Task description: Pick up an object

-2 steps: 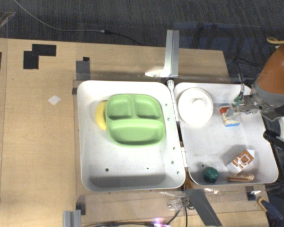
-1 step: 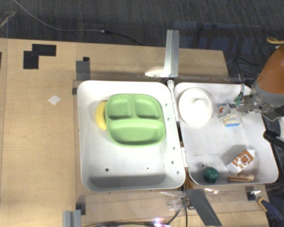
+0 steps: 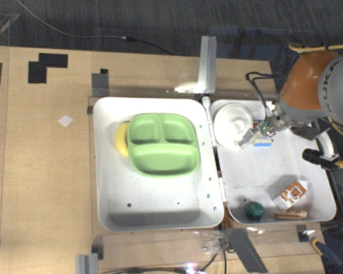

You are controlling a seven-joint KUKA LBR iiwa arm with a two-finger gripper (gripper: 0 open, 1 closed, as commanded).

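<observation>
1. Camera view looks down on a tan bench (image 3: pixel 40 170) with two white bins side by side, the left bin (image 3: pixel 111 210) and the right bin (image 3: pixel 320 210).
2. The left bin holds a green tray (image 3: pixel 162 144) with three compartments, lying in the bin's upper half.
3. A yellow item (image 3: pixel 121 140) pokes out from under the tray's left edge; its shape is mostly hidden.
4. The right bin holds a white bowl (image 3: pixel 233 123) in its upper-left corner.
5. A green ball (image 3: pixel 254 210) lies near the right bin's lower edge, left of centre.
6. An orange-and-white box (image 3: pixel 291 193) lies to the right of the ball, and a brown stick (image 3: pixel 290 214) lies just below the box, along the bin's lower wall.
7. The arm (image 3: pixel 317 90) reaches in from the right, its orange band above the right bin's upper-right corner.
8. The gripper (image 3: pixel 254 135) sits low at the bowl's right rim, pointing left and down.
9. It cannot be told how the claw is set, nor whether anything sits in it.
10. A small white-and-blue item (image 3: pixel 263 142) lies just beside the gripper on the bin floor.
</observation>
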